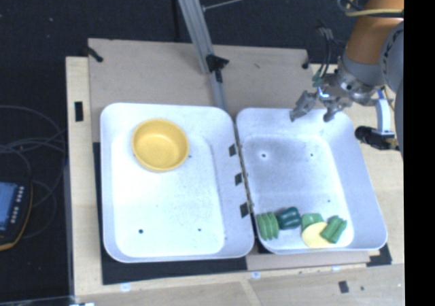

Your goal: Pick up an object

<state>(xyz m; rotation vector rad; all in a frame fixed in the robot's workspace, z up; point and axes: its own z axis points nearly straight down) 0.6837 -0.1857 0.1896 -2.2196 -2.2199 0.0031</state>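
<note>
Since the end effector [314, 109] hangs spread and empty over the right bin's [299, 155] far rim, it should travel to the near-edge toys [302, 224]; pick an outer piece, e.g. the green ridged one [267, 224].

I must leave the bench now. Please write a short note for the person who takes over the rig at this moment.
Gripper: open, holding nothing, over the far edge of the right bin.
Things: green pieces and a yellow piece sit clustered at the near edge of the right bin. A yellow bowl sits in the left bin.
Done: nothing picked yet.
Left: move to an object, grasp it, lift it.
</note>
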